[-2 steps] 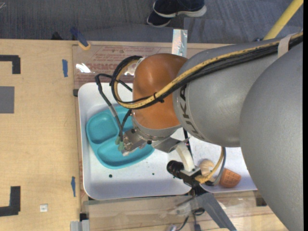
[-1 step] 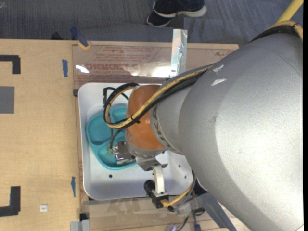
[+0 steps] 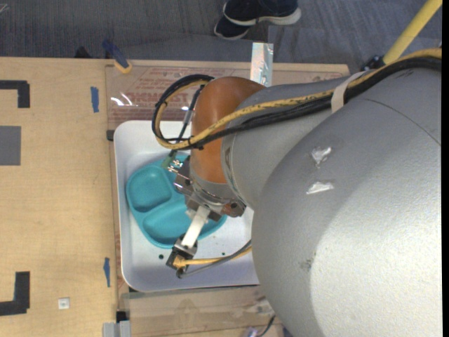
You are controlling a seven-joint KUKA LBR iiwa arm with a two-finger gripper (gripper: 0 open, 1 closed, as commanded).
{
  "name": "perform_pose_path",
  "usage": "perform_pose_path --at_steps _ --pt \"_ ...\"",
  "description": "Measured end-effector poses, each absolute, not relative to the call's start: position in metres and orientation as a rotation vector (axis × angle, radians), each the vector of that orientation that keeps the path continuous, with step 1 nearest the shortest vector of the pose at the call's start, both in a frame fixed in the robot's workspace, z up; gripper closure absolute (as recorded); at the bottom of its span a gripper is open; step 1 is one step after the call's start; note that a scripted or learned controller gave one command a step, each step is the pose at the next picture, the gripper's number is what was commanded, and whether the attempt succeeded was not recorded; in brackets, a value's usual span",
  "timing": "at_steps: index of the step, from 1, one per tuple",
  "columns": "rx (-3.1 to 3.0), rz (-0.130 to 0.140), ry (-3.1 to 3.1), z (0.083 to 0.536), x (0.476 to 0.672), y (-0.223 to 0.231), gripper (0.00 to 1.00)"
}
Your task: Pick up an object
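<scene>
Down over the white bin [image 3: 133,276] on the desk [image 3: 56,153], your grey arm [image 3: 344,188] hangs with its orange band [image 3: 217,118] above a teal two-lobed dish [image 3: 149,195]. That dish lies on the bin's floor toward its left wall, partly hidden under the wrist. Your pincer [image 3: 188,188] sits at the dish's right side; you cannot tell whether it is released or clenched, nor whether it touches the dish. Beyond the desk's far edge you see a dark shoe [image 3: 259,7] on the floor.

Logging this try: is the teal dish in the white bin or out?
In: the teal dish lies inside the rim of the white bin, partly under the arm. Whether gripped, cannot tell.
</scene>
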State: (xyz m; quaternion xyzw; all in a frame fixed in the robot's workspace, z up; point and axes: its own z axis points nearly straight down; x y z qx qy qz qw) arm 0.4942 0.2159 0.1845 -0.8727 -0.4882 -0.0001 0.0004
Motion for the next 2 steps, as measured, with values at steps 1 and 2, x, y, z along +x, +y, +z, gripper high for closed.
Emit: perform_pose_path --at_steps 1,2 --pt "-3.046 -0.001 -0.766 0.197 0.537 0.224 1.0" --pt "-3.12 0.001 -0.357 0.192 0.479 0.225 1.0"
